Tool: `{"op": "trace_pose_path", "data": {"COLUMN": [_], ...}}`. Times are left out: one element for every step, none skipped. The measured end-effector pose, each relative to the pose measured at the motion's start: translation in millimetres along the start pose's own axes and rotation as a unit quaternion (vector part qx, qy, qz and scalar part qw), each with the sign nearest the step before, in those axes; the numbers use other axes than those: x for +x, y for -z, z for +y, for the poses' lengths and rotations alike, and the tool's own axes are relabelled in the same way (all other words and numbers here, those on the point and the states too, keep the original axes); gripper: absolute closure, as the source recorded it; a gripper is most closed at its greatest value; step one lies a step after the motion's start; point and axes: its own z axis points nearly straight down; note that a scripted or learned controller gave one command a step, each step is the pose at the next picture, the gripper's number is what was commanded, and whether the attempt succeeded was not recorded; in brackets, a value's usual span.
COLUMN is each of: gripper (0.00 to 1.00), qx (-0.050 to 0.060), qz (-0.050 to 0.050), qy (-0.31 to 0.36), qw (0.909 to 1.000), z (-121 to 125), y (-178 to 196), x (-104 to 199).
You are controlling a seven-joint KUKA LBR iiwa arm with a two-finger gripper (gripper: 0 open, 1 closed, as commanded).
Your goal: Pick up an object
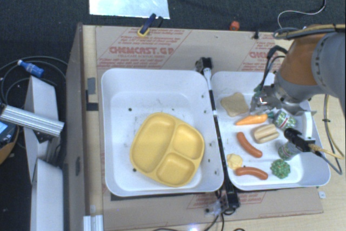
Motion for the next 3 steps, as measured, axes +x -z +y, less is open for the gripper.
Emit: {"op": "trace_pose_path", "data": {"gripper": [0.00,0.00,1.00], "qx": [0.006,0.007,0.006], "qz": [0.001,0.001,0.001], "qy": [-0.001,-0.001,-0.001], "qw": [1.0000,1.0000,1.0000], "z": [-4,-54,-53], "y": [-4,-25,-15], "x": [0,42,42]}}
